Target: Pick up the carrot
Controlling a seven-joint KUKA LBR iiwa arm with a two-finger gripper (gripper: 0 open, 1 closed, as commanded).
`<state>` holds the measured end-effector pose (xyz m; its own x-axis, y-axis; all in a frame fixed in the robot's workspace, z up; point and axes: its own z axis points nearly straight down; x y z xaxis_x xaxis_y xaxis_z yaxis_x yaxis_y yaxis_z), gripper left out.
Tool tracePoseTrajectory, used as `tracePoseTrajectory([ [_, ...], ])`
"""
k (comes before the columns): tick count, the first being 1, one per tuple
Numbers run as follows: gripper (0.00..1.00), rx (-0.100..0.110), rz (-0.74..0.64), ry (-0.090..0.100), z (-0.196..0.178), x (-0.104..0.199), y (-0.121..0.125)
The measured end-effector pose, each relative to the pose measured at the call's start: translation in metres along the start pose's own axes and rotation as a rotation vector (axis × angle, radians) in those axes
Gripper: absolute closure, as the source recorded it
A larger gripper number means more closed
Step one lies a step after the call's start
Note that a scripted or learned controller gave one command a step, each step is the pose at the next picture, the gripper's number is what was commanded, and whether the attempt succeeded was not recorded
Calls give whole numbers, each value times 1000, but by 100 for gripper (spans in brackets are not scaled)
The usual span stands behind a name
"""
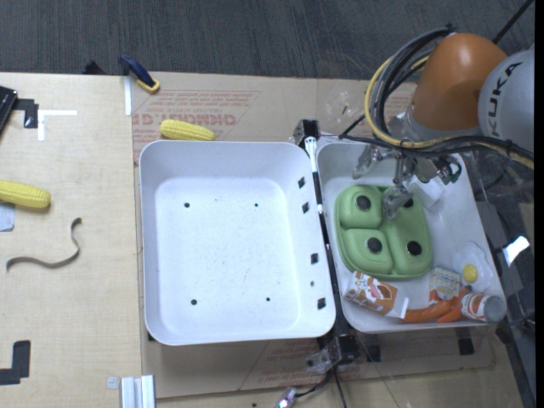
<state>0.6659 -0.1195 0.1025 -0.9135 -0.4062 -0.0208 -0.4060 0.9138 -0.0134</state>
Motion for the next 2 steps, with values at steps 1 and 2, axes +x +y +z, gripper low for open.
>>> tracePoseTrajectory([
  [1, 0, 13, 127, 7, 0, -3, 13],
  [2, 0, 18, 207, 8, -1, -3, 12],
])
